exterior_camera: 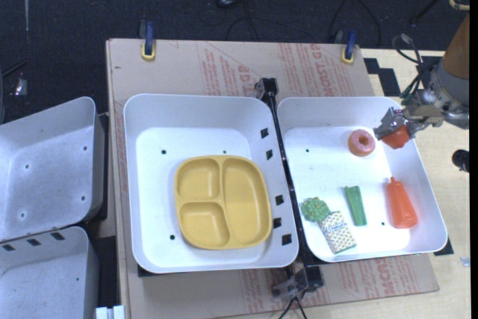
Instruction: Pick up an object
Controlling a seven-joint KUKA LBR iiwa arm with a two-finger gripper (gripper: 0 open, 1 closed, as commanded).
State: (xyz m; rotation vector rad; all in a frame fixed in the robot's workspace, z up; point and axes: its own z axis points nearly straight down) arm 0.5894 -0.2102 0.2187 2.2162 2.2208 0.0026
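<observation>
Arm reaching in from right, gripper [393, 132] hovering at right bin [427, 183] far rim | jaws: we cannot tell their spread | nearest target: pink donut [362, 143], lying loose just beside them, so we are judging a grasp not yet made | yellow divided plate [222, 201] sitting alone in left bin [142, 160].

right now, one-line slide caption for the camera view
KUKA arm's gripper hovers at the right bin's far edge beside a pink donut; yellow divided plate sits in the left bin.

Bright, even overhead light; soft shadows, slightly grainy.
</observation>
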